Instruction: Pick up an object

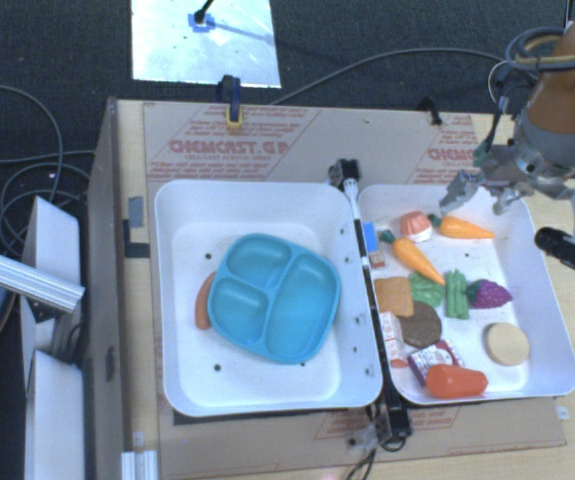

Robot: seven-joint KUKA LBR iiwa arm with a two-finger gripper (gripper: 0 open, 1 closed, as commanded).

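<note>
My gripper [480, 196] hangs open over the far edge of the right bin [552, 313], with nothing between its fingers. Just below it lies an orange carrot [464, 229], beside a pink and white piece [415, 225]. A second carrot [417, 259] lies at a slant nearer the divider. Further forward in the same bin are a slice of toast [394, 295], green vegetables [454, 293], purple grapes [489, 292], a brown patty [422, 325], a pale round bun [507, 343] and a red pepper [454, 380].
The left bin [182, 268] holds a blue divided plate [273, 296] with a sausage [203, 301] tucked against its left side. A clamp [347, 175] sits at the far end of the wall between the bins. Cables run across the dark floor behind.
</note>
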